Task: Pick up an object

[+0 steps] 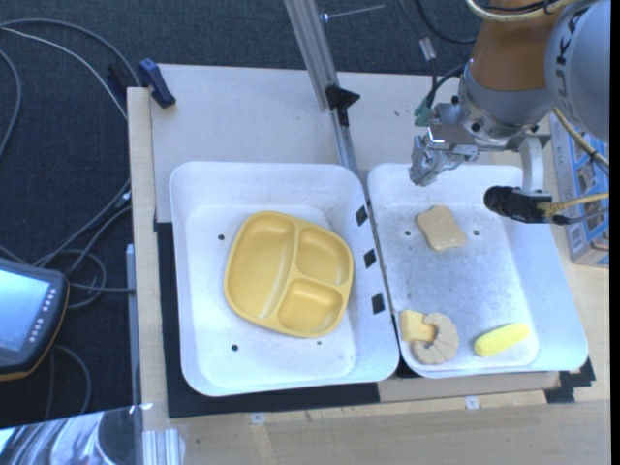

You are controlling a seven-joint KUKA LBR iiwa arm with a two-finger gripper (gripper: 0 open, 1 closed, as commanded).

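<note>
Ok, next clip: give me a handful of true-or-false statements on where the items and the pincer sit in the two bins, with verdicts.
1. The yellow divided tray lies in the left bin. True.
2. The corn cob lies in the left bin. False: it lies near the front of the right bin.
3. The pincer hangs above the far edge of the right bin. True.
4. The bread slice is clamped in the pincer. False: it lies on the bin floor, apart from the pincer.
5. The shell-shaped piece sits in the right bin's front left corner. True.
</note>
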